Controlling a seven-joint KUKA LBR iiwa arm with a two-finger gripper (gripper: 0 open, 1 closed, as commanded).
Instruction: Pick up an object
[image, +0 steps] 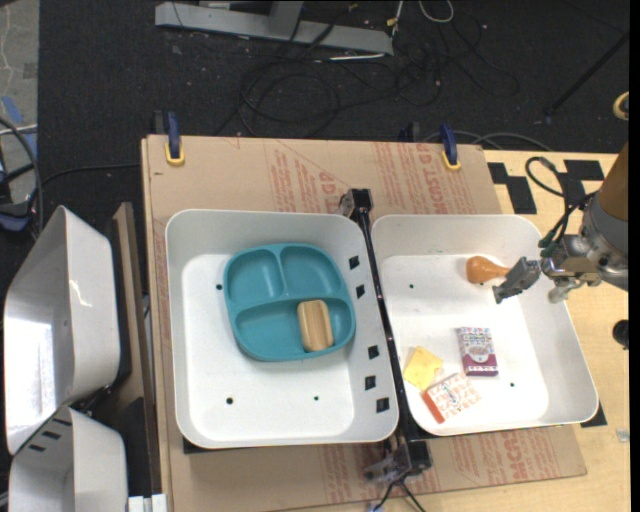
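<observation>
The right bin holds an orange rounded object near its far side. Nearer the front lie a small purple and red box, a yellow piece and an orange and white packet. My gripper hangs over the bin's right side, just right of the orange object and apart from it. Its fingers are open with nothing between them.
In the left bin a teal divided plate carries a tan bread-like block. A black divider runs between the two bins. White tubs stand off the bench at the far left.
</observation>
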